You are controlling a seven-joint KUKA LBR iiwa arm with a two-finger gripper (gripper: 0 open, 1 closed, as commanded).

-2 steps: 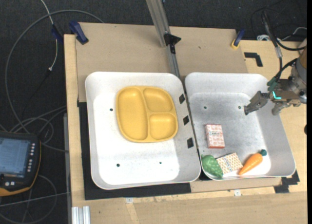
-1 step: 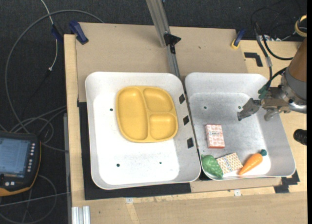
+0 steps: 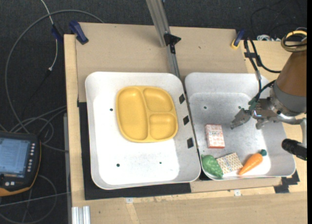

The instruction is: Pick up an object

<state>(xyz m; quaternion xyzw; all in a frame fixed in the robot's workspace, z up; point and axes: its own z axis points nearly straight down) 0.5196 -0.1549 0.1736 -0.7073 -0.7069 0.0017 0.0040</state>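
Claw hangs over the right bin, fingers spread, nothing between them. Small pink box just below-left of it. Carrot lower down; green vegetable and patterned packet left of that — yellow divided tray well left.

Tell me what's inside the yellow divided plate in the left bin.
The yellow divided plate shows nothing in its three compartments. Whatever lies under it in the left bin is covered.
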